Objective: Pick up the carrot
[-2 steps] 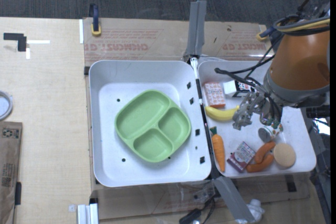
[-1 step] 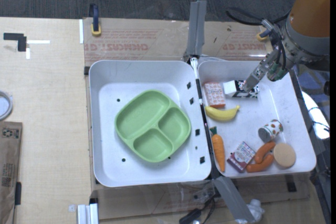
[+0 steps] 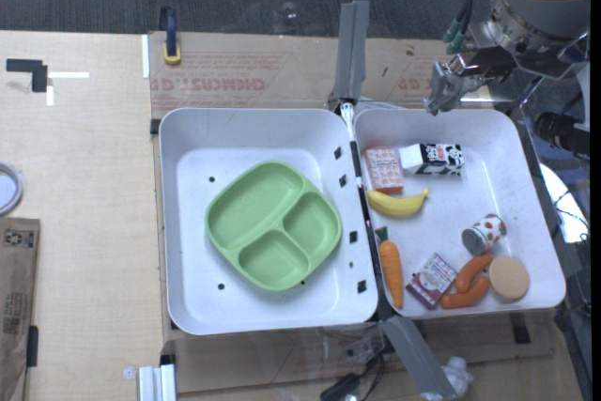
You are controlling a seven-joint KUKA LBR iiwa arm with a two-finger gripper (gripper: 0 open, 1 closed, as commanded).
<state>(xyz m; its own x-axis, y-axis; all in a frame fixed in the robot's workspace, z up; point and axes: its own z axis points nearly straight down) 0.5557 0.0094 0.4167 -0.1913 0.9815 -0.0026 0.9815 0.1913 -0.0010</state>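
We can't tell the gripper's [image 3: 441, 99] state above the right bin's [image 3: 526, 146] far rim, and the carrot [image 3: 391, 272], hugging the near-left wall, risks 1 fouled grasp.

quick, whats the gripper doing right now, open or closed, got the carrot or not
gripper: above the far rim of the right bin, open or shut cannot be told; the carrot lies in that bin by its near left wall, not held.
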